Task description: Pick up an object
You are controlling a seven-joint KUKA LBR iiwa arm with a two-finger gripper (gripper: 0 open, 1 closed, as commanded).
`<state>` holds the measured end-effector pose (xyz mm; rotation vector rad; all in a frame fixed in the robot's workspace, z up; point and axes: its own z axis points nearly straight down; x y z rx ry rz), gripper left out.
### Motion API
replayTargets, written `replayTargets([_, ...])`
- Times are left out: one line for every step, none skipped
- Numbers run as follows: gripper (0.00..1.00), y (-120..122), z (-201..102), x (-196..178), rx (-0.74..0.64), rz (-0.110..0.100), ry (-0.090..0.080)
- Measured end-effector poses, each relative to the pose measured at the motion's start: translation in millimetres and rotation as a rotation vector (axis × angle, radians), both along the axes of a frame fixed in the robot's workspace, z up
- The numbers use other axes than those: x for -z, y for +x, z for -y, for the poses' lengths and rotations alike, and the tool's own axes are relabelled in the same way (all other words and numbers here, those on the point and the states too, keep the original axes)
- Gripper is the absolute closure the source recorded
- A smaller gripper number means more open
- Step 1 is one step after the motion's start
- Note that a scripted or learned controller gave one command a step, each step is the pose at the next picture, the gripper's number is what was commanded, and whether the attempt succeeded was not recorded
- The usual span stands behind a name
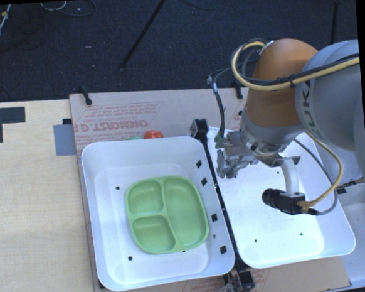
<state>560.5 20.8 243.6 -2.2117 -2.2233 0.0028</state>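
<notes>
From my remote station I see the arm [291, 83] reach in from the right over the worktop [31, 217], its end effector [229, 165] low over the right bin [303, 240], close to that bin's left wall — I cannot tell how it is set. A green plate [167, 214] with three compartments lies flat in the middle of the left bin [109, 255], well apart from the end effector. A black cable fitting [284, 200] hangs over the right bin's floor. Behind the left bin — a small red thing [153, 135] on the cardboard [117, 119].
</notes>
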Motion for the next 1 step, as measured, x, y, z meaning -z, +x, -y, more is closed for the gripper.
replayTargets([1.00,10.2,-55.0,-4.8,0.000,0.003,-0.001])
